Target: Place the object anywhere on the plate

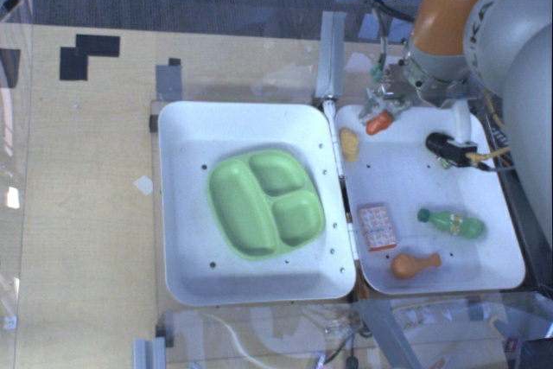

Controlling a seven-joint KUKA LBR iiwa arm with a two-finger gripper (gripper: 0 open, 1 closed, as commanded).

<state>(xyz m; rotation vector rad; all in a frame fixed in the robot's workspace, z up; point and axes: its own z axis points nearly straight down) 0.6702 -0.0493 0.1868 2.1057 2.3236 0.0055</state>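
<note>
Small glossy orange-red object [378,124], pinched in claw [377,118], over right bin [484,272], green sectioned plate [263,201] apart

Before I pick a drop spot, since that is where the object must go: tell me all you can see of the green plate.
The green plate is pale green and looks like plastic, rounded, split by raised ridges into three compartments: one large at the left, two smaller at the right. It lies flat, slightly turned, near the middle of the left bin, resting on its floor. Nothing lies on it.

Pale wooden bench [86,186], bearing two shallow white bins side by side: left bin [186,272] toward the middle, right bin [492,264] touching it, near the right edge. Black tape marks [86,54] at the far left corner.
</note>
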